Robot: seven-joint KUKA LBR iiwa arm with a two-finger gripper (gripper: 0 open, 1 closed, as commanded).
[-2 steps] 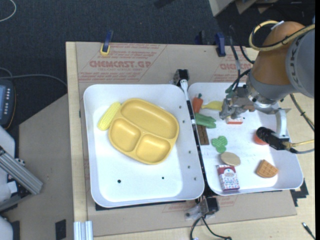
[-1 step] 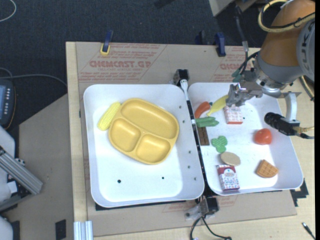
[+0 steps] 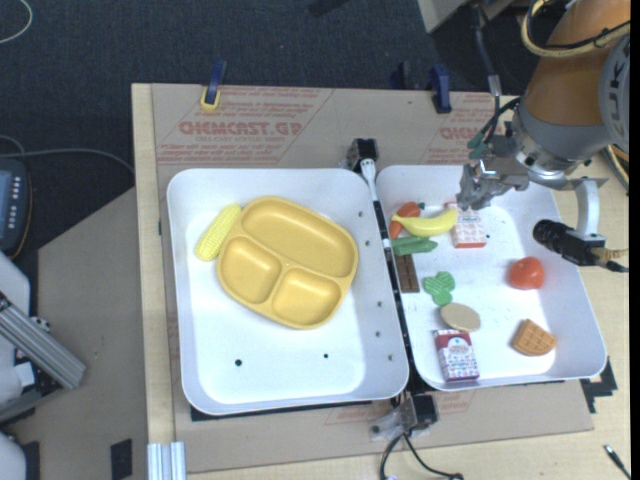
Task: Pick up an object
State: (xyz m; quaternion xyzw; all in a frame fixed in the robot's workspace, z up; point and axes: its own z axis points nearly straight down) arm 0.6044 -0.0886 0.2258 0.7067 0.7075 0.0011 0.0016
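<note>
Robot arm [image 3: 575, 78]: a bulky, rounded body entering at the far right. The upper segment is a glossy orange band [image 3: 590, 28] with a smooth, domed surface. Below it sits a grey wrist section, ringed by a lighter silver flange [image 3: 545, 163]. A yellow cable [image 3: 545, 13] loops beside the orange band at its far edge; thinner dark and green wires [image 3: 497, 118] run down the left side of the wrist. The gripper [image 3: 474, 200] is a small assembly of grey and silver metal parts, narrower than the wrist, with dark fittings at its top; finer detail is too small to resolve.
</note>
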